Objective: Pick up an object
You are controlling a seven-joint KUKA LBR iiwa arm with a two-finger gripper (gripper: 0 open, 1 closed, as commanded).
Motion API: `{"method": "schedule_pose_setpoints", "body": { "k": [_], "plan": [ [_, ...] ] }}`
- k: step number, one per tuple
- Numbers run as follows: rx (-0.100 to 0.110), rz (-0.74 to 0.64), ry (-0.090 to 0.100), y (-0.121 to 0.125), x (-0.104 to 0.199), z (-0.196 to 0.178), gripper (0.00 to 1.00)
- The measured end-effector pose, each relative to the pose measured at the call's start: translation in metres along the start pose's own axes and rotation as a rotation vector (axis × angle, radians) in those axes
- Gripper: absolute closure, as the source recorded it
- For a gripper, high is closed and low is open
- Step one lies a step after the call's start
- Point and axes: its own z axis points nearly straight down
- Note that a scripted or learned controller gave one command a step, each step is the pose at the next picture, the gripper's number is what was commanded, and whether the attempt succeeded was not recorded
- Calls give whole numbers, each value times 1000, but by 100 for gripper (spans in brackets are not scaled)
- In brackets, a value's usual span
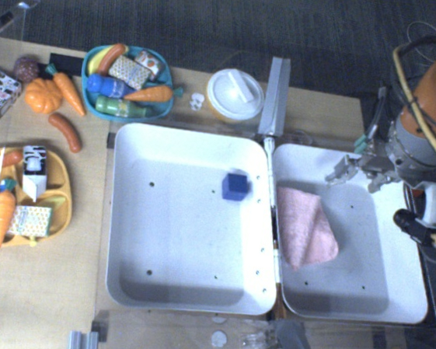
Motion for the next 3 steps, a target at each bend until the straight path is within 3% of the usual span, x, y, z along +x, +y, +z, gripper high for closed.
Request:
{"method": "schedule_pose_setpoints", "body": {
  "k": [1,2,3],
  "plan": [
    [-3,143,-1,-5,6,-63,0],
    [1,-45,0,-21,20,104,0],
    [-17,-47,-2,-51,-20,118,0]
  ]
}}
